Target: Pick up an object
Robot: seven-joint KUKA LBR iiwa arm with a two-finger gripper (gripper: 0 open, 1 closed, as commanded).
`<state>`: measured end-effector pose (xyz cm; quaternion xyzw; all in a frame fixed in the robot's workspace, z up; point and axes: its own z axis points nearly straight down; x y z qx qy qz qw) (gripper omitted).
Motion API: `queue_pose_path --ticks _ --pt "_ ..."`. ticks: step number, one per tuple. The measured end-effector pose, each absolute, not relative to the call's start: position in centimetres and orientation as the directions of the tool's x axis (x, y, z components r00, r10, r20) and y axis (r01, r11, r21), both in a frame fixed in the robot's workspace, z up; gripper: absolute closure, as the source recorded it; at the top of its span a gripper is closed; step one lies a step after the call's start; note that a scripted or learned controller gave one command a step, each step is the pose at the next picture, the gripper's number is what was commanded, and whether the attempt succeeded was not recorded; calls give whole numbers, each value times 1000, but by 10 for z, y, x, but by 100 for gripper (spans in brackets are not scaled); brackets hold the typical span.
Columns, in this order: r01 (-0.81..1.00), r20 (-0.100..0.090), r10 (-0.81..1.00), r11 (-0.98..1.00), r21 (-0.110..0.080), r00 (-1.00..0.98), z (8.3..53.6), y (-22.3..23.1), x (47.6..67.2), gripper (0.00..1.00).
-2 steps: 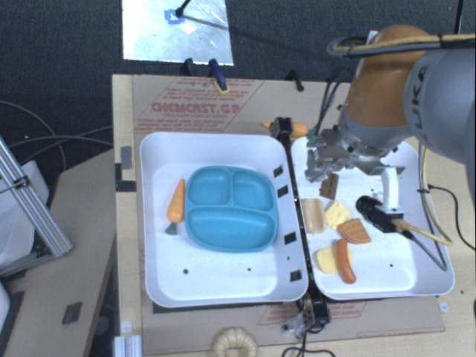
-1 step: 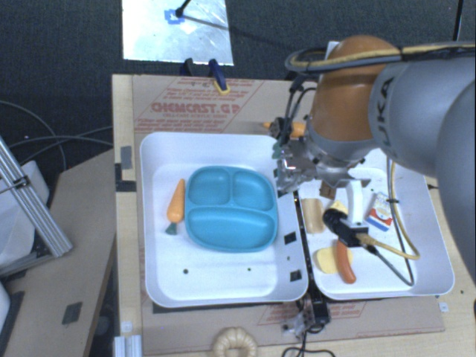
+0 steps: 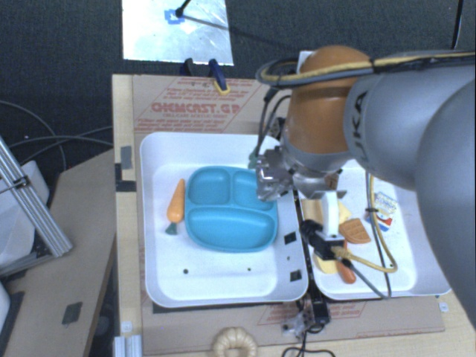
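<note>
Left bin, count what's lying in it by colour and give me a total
Blue: 1, the divided plate
Orange: 1, the carrot, lying beside the plate
Total: 2 in the left bin

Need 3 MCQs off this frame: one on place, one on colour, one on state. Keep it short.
1. Where does the carrot lie?
A. in the left bin, beside the plate
B. on the plate
C. in the right bin

2. What colour is the divided plate?
A. red
B. blue
C. green

3. How does the carrot stand with the hand?
A. gripped and lifted
B. lying apart from it, across the plate
C. pushed over the bin wall

Answers:
1 A: it lies on the left bin floor, at the plate's left edge.
2 B: the plate is plainly light blue.
3 B: the hand sits over the plate's right side, with the carrot at the plate's other edge.
</note>
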<state>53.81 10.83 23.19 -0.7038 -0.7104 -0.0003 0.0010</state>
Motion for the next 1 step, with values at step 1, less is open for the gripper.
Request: queue_pose_path --ticks 1 --pt "1000 0 1000 0 0 0 218 91 534 100"
